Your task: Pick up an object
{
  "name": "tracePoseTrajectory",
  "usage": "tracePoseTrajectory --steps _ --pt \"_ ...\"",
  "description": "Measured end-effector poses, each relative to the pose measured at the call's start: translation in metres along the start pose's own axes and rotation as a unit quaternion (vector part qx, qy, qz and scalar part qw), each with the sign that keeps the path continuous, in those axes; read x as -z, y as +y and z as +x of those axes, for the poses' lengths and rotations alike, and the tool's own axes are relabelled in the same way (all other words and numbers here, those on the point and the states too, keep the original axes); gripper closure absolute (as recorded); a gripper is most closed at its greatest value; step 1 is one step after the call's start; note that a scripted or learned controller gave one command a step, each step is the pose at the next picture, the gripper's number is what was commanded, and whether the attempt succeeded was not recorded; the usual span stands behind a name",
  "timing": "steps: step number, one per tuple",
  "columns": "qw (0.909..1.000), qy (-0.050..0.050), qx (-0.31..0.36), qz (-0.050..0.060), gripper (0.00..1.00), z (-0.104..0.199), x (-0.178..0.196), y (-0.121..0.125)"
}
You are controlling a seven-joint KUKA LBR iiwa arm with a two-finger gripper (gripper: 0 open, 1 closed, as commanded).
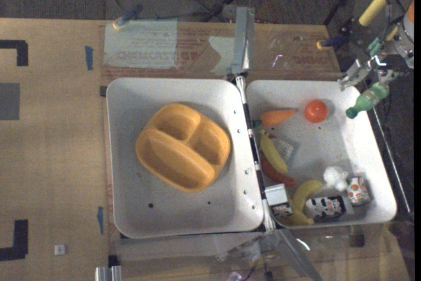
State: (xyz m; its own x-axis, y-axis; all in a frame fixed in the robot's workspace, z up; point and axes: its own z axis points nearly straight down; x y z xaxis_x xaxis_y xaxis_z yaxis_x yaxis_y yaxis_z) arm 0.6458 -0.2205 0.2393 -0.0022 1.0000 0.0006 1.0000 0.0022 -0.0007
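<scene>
- Green bottle (366,101) in the claw (372,77), pinched near its upper end, at the upper right corner of the right bin (383,171); bottle tilted, white cap end pointing down-left, overlapping the bin's right rim
- claw clenched on the bottle; arm wrist (402,43) enters from the upper right
- right bin contents: red round object (316,110) near the top middle; carrot (277,117) just left of it, close to the bin's left wall
- yellow banana (272,153) below the carrot; red item (279,175) partly under it, type unclear
- second banana (302,199) near the bottom edge, curved; dark and white carton (327,207) beside it
- small white and red carton (358,190) at the lower right; white lump (334,176) just above and left of it
- small box (277,197) at the lower left corner of that bin
- left bin (125,194) holds an orange divided tray (183,147), three compartments, roughly centred
- both bins side by side on the tabletop (52,161), touching along the middle
</scene>
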Motion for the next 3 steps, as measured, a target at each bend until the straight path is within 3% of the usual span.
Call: tracePoseTrajectory --steps 1,2,3 --pt "0.9995 0.005 0.031 -0.006 0.00 0.015 -0.139 -0.032" --pt "0.9995 0.000 0.030 -0.008 1.00 0.011 -0.128 -0.031" --pt "0.9905 -0.001 0.137 -0.004 1.00 0.080 0.013 0.016"
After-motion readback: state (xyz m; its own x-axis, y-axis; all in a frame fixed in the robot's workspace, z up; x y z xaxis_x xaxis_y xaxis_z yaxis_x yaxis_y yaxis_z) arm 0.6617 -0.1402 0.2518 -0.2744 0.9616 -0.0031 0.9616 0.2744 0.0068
